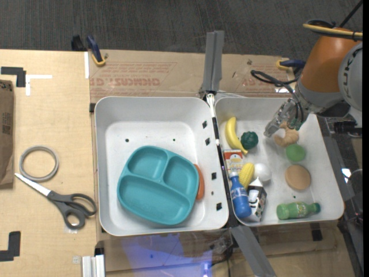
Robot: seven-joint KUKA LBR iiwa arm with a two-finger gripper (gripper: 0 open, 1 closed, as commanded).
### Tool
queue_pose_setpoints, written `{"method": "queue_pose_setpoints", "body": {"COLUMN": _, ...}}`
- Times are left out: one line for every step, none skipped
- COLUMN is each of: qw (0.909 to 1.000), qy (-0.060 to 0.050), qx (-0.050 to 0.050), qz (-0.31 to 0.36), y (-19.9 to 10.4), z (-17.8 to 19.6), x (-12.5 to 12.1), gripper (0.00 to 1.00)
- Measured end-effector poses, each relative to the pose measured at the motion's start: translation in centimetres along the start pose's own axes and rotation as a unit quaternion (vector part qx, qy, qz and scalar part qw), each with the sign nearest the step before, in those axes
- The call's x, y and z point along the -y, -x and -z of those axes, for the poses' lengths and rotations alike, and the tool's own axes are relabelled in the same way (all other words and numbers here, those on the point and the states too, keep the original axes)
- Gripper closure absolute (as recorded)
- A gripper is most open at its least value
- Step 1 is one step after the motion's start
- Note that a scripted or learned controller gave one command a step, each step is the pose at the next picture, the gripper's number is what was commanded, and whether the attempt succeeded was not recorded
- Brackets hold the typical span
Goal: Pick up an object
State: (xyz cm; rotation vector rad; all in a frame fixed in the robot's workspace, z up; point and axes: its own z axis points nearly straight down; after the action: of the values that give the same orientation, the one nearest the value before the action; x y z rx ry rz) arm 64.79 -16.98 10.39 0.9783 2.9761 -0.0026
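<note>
You had the gripper [282, 126] low in the right bin [328, 149], near its far edge, touching or just over a small tan lump [286, 137]; I couldn't tell whether the tool was wide or narrow. Pick prob. not done: nothing visibly lifted. Nearby objs looked like smooth plastic: green ball [296, 152], tan egg shape [298, 178], curved banana [231, 134]. 1 glossy teal tray [158, 184] lay in the left bin [144, 117].

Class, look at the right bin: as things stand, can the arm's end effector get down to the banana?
Probably yes. The banana lies uncovered along the bin's left wall, with the end effector close by on its right; only the dark green ball crowds it.
</note>
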Motion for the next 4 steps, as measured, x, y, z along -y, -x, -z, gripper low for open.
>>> {"method": "queue_pose_setpoints", "body": {"qw": 0.9944, "qy": -0.001, "qx": -0.002, "qz": -0.106, "y": -0.7, "z": 13.4, "x": 0.6, "gripper": 1.0}}
{"method": "queue_pose_setpoints", "body": {"qw": 0.9944, "qy": -0.001, "qx": -0.003, "qz": -0.106, "y": -0.7, "z": 13.4, "x": 0.6, "gripper": 0.0}}
{"method": "queue_pose_setpoints", "body": {"qw": 0.9914, "qy": -0.001, "qx": -0.003, "qz": -0.131, "y": 0.2, "z": -0.9, "x": 3.4, "gripper": 0.0}}
{"method": "queue_pose_setpoints", "body": {"qw": 0.9916, "qy": 0.0, "qx": -0.001, "qz": -0.13, "y": 0.3, "z": 0.1, "x": 3.4, "gripper": 1.0}}
